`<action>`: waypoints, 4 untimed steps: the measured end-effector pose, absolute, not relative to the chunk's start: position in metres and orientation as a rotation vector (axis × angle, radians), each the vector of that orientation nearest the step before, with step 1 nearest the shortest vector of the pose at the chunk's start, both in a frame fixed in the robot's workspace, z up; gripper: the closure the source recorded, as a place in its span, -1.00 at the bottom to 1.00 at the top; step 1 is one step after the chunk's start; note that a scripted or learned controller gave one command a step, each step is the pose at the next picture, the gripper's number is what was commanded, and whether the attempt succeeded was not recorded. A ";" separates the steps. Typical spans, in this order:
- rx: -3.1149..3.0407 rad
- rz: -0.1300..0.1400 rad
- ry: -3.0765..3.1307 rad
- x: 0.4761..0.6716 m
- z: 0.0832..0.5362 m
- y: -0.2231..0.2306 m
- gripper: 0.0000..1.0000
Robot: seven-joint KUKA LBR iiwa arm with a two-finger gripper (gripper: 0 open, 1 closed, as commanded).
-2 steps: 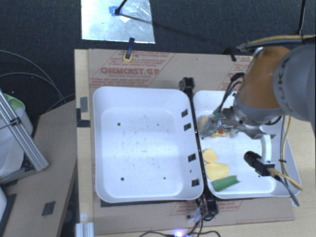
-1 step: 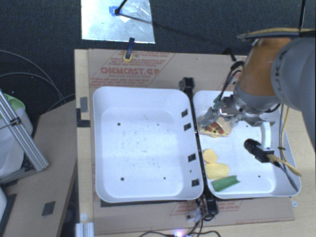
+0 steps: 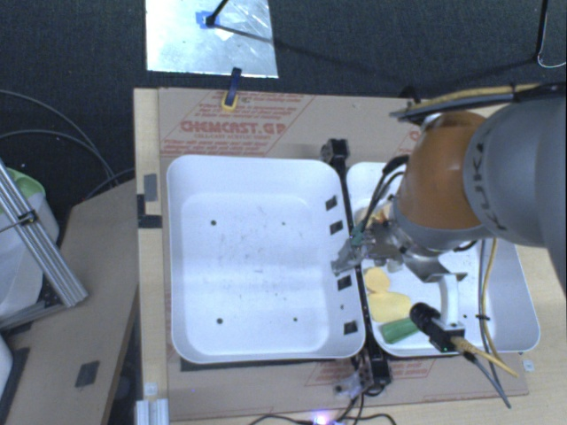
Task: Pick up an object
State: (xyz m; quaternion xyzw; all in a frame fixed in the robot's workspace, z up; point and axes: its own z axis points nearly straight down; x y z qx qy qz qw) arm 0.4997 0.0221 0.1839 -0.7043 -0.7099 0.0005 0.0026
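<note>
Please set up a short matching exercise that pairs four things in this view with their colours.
Things:
1. arm's band above the wrist
2. left bin
3. object at the right bin's near edge
4. lumps beside it in the right bin

Colours:
A. green
B. white
C. pale yellow
D. orange

Pairs: 1-D, 2-B, 3-A, 4-C
</note>
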 end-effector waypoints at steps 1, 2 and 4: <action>-2.221 -0.020 -2.235 0.488 0.313 0.023 -1.00; -2.214 -0.001 -2.228 0.487 0.280 0.051 -1.00; -2.213 -0.010 -2.233 0.486 0.418 0.097 -1.00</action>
